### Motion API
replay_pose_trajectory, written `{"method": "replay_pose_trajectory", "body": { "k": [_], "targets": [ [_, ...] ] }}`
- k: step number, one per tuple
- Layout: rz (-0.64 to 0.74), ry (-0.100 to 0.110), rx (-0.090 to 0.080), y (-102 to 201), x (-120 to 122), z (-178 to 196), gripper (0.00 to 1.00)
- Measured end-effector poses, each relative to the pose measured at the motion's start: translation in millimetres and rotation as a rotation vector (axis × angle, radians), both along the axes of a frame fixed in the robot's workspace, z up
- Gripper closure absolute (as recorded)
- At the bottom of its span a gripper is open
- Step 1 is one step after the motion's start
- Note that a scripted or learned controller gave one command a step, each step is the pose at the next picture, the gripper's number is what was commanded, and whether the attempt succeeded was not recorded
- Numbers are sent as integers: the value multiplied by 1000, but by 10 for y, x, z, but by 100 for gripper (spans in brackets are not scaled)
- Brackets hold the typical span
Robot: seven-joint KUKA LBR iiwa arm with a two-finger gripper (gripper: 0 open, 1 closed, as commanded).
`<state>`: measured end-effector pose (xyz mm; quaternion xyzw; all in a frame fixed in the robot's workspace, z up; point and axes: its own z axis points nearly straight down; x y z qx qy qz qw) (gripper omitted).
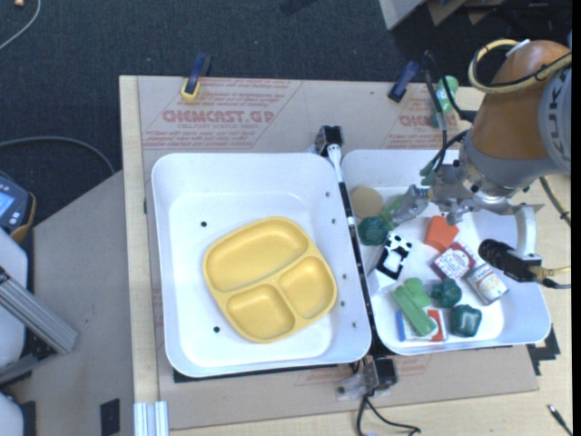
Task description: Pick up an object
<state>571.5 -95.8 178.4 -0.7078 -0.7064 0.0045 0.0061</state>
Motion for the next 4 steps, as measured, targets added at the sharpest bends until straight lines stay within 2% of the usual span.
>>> {"method": "replay_pose_trajectory", "body": {
  "k": [1, 3, 4],
  "targets": [
    [2, -13, -1, 1, 32, 69, 0],
    [2, -8, 0, 45, -41, -911, 0],
    [0, -15, -2, 39, -27, -775, 100]
  ]
}}
